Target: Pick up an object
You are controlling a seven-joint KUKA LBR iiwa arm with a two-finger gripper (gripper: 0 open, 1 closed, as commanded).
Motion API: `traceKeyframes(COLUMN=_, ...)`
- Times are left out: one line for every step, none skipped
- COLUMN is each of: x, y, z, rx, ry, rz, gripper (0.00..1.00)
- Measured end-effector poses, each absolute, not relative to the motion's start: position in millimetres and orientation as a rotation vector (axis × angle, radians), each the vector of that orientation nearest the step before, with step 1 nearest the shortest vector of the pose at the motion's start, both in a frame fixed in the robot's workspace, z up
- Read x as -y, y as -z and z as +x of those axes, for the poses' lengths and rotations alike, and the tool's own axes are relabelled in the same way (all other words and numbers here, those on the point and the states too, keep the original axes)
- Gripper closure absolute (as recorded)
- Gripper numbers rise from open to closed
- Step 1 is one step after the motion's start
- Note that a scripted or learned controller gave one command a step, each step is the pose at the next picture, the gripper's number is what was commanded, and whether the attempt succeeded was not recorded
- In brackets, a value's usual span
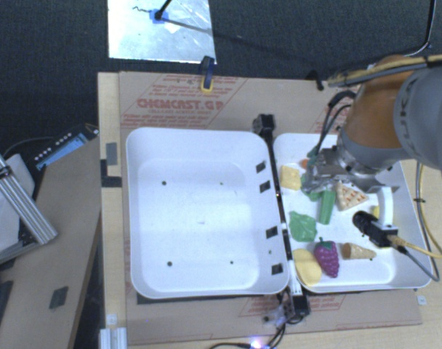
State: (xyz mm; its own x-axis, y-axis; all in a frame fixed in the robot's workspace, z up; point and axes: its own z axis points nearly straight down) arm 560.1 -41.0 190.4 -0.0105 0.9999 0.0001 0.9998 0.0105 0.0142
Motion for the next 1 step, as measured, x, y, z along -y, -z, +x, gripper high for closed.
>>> traceKeyframes(x=-43.7, y=-218.0, z=674.2, rx=-2.231, ry=-0.02, rz=2.199, gripper=1.0)
